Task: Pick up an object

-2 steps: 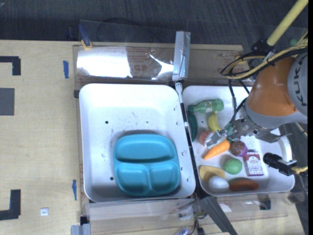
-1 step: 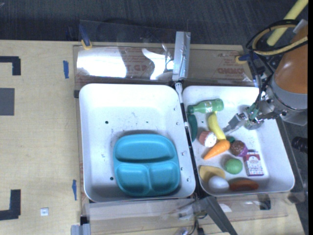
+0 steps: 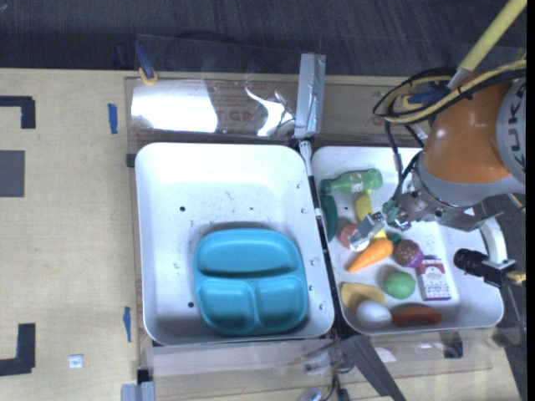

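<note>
Reaching in from three o'clock, the tool (image 3: 376, 224) is seen low in the right bin (image 3: 485, 307), just above the carrot (image 3: 369, 256) at the bin's centre. Whether its jaws are apart cannot be told. A teal tray (image 3: 249, 281) lies in the left bin (image 3: 167, 182).

My gripper (image 3: 378, 224): my own wrist is covering its upper part, so its tips are blurring into the toys beneath.
My arm (image 3: 476, 140): the right edge is cutting it off.
Right bin (image 3: 489, 307): my arm is hiding its far right corner.
Green bottle (image 3: 351, 182): its label is showing too small to read.
Small carton (image 3: 434, 278): its print is blurring.
Dark green piece (image 3: 329, 214): the divider is half hiding it.
</note>
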